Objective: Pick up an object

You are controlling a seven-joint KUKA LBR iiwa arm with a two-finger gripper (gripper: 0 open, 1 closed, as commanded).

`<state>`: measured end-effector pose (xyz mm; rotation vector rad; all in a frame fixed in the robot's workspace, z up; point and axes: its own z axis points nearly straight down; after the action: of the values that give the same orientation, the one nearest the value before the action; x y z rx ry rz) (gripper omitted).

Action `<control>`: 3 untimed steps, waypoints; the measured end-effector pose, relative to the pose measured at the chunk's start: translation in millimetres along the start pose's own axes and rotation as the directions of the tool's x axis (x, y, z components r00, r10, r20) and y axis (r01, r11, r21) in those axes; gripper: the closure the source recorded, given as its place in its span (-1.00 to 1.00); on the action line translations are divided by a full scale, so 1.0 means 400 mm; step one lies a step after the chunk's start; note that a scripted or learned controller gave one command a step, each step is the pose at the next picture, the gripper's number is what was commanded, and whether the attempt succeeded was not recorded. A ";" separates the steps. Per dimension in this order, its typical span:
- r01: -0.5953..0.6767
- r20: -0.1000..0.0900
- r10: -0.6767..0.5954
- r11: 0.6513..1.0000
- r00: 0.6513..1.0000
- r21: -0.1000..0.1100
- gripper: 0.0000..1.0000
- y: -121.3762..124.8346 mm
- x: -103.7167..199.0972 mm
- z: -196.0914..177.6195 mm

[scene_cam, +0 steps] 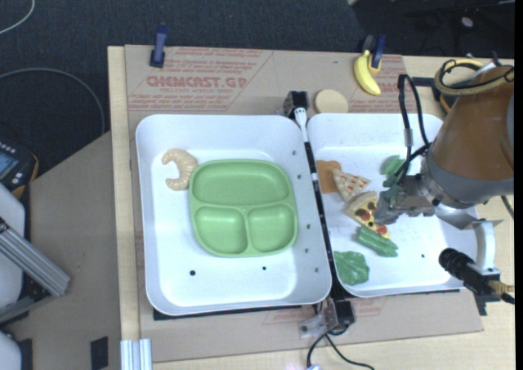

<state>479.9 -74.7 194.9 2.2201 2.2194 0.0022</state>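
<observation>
Gripper (382, 207) lowered in the right bin (425, 127), poised over a pizza slice (362, 211), finger state impossible to tell, green pea pod (376, 241) seen just below the gripper.

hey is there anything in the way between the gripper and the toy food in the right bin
Nothing visible stands between them. The gripper is already down in the right bin, right beside the pizza slices and just above the green pepper. The other food pieces lie close around it and could get bumped.
</observation>
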 end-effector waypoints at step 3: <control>0.013 -0.001 -0.013 1.000 1.000 0.010 1.00 -0.004 0.568 -0.447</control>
<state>477.8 152.5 373.5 2.2116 2.2395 -0.0080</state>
